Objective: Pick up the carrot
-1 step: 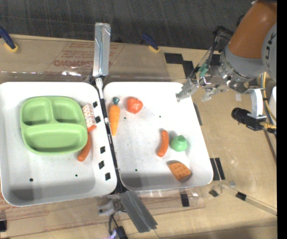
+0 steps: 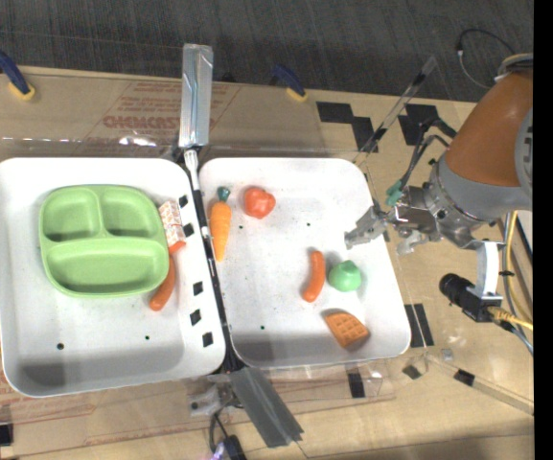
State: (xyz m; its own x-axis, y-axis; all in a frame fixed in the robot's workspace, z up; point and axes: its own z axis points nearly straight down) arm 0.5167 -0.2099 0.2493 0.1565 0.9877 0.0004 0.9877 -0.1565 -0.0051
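- Camera view, right bin (image 2: 286, 353): the carrot (image 2: 219, 228) lies along the left wall, green top pointing up toward the far edge, touching nothing else.
- Just beside it to the right sits a tomato (image 2: 258, 201).
- Lower in the same bin an orange sausage (image 2: 312, 276) lies next to a green round vegetable (image 2: 345, 276), with a waffle-textured orange piece (image 2: 346, 329) below them.
- The gripper (image 2: 364, 230) hangs over the right edge of this bin, well apart from the carrot; nothing sits between its fingers, and whether they are spread or closed I cannot tell.
- Left bin (image 2: 94, 362): a green divided tray (image 2: 103, 240) fills the upper part, a small patterned block (image 2: 172, 221) at its right edge and another orange sausage (image 2: 164, 290) beside its lower right corner.
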